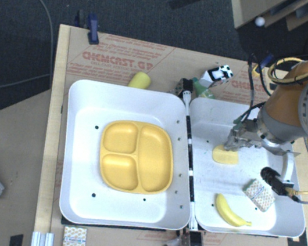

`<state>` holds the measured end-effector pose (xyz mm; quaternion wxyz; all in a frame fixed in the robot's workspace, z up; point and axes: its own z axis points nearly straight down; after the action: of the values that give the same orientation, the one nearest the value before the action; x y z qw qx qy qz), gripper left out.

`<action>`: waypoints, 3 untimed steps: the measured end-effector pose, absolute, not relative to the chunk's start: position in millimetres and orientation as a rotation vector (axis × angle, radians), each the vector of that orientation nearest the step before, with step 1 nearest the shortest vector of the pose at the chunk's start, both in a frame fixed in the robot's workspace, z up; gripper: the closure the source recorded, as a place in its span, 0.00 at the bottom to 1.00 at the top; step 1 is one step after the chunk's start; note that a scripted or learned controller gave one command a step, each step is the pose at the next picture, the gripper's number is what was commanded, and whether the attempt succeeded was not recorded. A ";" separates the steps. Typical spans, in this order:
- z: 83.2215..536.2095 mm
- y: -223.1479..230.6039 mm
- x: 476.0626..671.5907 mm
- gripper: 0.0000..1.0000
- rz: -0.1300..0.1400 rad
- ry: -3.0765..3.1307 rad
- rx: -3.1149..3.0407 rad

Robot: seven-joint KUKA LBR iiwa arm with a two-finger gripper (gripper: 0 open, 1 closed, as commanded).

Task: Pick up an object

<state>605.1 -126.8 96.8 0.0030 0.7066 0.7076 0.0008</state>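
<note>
In the right bin lie a pale yellow flat piece, a yellow banana near the front wall, and a small patterned white packet. My gripper comes down from the grey arm with its orange band and stands right over the far edge of the pale yellow piece, touching or nearly touching it. Nothing is lifted off the bin floor.
The left bin holds a yellow divided plate. Behind the bins on the cardboard lie a yellow cylinder and a black-and-white object. A blue clamp sits at the board's far left corner.
</note>
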 end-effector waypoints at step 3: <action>96.8 -114.4 598.6 1.00 0.002 2.219 2.216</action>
<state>598.6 -114.4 96.8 0.0030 0.7066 0.7076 0.0007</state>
